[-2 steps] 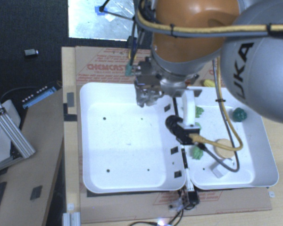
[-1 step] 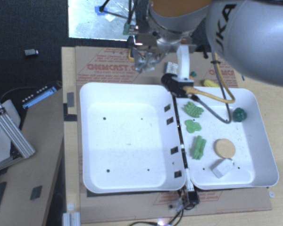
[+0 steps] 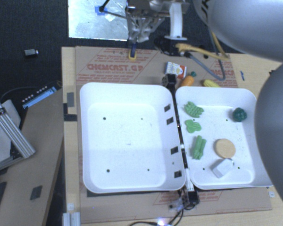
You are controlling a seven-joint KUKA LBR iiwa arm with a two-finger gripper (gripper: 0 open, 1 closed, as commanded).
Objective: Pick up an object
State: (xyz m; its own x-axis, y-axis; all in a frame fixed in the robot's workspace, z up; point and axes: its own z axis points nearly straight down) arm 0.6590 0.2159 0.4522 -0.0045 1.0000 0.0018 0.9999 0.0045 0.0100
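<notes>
Overhead, gripper (image 3: 140, 32): hanging beyond both bins, fingers apparently pinched together, gripping nothing.
Right white bin (image 3: 247, 175): holding leafy green pieces (image 3: 193, 109), dark green ball (image 3: 239, 114), round tan disc (image 3: 224, 148), pale grey block (image 3: 222, 167).
Left white bin (image 3: 92, 126): lying alongside.

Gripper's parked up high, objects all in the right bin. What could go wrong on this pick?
1. The three green pieces lie packed along the right bin's left wall; fingers may hit the wall or the neighbouring pieces.
2. The white block touches the tan disc; grabbing one may shove the other.
3. The gripper hangs beyond both bins, so a long approach remains.
</notes>
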